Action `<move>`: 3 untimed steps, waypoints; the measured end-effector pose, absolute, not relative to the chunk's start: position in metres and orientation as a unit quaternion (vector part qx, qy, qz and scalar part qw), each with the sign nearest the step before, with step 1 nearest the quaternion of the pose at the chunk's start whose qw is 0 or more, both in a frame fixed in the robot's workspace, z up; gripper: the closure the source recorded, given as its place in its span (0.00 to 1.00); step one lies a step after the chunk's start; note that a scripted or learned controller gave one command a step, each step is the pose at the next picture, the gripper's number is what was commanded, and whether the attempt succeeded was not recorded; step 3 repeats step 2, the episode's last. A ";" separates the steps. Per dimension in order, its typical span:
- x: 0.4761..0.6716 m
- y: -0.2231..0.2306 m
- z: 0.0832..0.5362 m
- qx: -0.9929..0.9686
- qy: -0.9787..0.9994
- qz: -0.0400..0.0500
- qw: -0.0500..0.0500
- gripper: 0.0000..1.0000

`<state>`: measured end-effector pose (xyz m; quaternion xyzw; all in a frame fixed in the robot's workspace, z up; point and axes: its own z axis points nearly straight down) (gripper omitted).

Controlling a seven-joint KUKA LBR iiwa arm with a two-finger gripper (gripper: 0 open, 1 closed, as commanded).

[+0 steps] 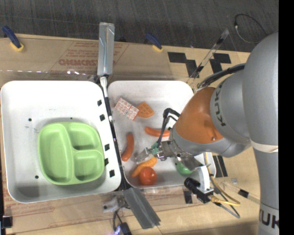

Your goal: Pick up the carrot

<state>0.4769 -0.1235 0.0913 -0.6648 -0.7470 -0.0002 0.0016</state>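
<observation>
The pincer (pixel 151 154) hangs low inside the right bin (pixel 152 88), just above the tomato (pixel 147 176). I cannot tell if it grips anything. The carrot (pixel 157 130) lies near the middle of this bin, beside the arm's orange band (pixel 201 121). A sausage (pixel 128 147) lies left of the pincer.

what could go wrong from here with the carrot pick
1. The hand is low in the right bin among crowded items: the carrot, a sausage, a tomato and an orange piece. It may well close on the wrong one.
2. The carrot lies partly under the wrist, so it is hard to check the grasp from this view.
</observation>
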 end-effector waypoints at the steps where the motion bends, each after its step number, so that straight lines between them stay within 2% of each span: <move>1: 0.479 -0.124 0.102 -0.664 -0.748 -0.001 0.000 1.00; 2: 0.495 -0.066 0.192 -0.535 -0.845 0.000 -0.001 1.00; 3: 0.495 -0.066 0.192 -0.535 -0.845 0.000 -0.001 1.00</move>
